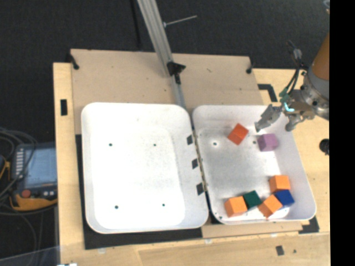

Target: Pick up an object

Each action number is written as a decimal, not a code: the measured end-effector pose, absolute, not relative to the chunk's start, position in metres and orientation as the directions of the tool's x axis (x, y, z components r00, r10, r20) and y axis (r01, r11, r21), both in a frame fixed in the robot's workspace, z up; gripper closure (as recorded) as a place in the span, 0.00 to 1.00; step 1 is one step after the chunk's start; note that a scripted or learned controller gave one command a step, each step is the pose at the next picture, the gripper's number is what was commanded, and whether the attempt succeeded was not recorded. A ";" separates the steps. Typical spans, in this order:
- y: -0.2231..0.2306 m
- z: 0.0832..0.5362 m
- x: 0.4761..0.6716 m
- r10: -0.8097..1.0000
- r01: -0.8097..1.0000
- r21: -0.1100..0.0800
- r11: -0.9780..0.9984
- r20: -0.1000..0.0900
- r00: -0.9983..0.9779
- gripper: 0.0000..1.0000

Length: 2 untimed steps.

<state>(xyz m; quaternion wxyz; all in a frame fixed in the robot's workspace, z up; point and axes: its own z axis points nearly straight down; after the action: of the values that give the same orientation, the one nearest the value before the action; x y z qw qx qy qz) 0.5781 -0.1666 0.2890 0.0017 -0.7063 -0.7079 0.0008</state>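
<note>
Just below the spread, empty gripper point(278, 119) the purple cube point(268, 142) is found, with the orange cube point(238, 133) leftward.

No writing, label or number is legible.

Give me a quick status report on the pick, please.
Gripper open, over the right bin, nothing between its fingers. Purple block just below it, free. Orange-red block sits apart, not in the way.
</note>
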 end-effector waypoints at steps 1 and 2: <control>-0.166 0.291 0.579 1.000 1.000 0.001 0.003 0.001 -0.003 0.00; -0.175 0.245 0.574 1.000 1.000 -0.004 -0.002 -0.003 0.002 0.00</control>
<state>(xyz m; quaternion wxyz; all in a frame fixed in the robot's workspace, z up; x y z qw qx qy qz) 0.5737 -0.1755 0.2448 0.0004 -0.7079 -0.7063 0.0022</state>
